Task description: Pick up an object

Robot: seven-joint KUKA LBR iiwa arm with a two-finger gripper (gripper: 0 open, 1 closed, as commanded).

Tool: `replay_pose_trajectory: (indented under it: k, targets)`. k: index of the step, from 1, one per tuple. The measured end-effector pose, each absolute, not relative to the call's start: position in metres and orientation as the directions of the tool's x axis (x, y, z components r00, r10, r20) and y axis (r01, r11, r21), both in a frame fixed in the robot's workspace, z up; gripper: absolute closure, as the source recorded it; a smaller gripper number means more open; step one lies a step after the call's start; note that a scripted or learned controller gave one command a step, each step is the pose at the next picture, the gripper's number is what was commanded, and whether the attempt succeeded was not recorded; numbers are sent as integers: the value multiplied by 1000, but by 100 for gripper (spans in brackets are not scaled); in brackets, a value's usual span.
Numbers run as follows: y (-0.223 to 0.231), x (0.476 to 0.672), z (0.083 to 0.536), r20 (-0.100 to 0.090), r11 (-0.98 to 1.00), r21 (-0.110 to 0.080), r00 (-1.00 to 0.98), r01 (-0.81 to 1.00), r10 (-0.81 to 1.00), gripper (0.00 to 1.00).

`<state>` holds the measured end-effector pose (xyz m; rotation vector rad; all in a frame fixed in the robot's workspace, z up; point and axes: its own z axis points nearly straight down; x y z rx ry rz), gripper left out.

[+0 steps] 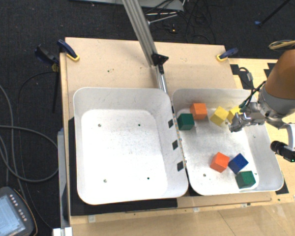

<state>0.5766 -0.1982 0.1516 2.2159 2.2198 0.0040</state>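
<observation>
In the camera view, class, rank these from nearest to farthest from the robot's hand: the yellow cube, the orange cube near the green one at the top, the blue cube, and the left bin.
1. Yellow cube, just left of the hand.
2. Orange cube, farther left, in the right bin's upper part.
3. Blue cube, below the hand, toward the bin's lower edge.
4. Left white bin, across the divide.

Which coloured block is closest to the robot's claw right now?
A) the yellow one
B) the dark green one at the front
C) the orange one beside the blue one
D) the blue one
A: the gripper sits right beside the yellow block near the back of the right bin, while the blue block and its neighbours lie nearer the front.
</observation>
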Motion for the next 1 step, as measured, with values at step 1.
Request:
replay_pose_trajectory:
  k: [1]
  targets:
    - [-204, 583, 213, -3, 2, 8, -2, 1000, 1000, 100]
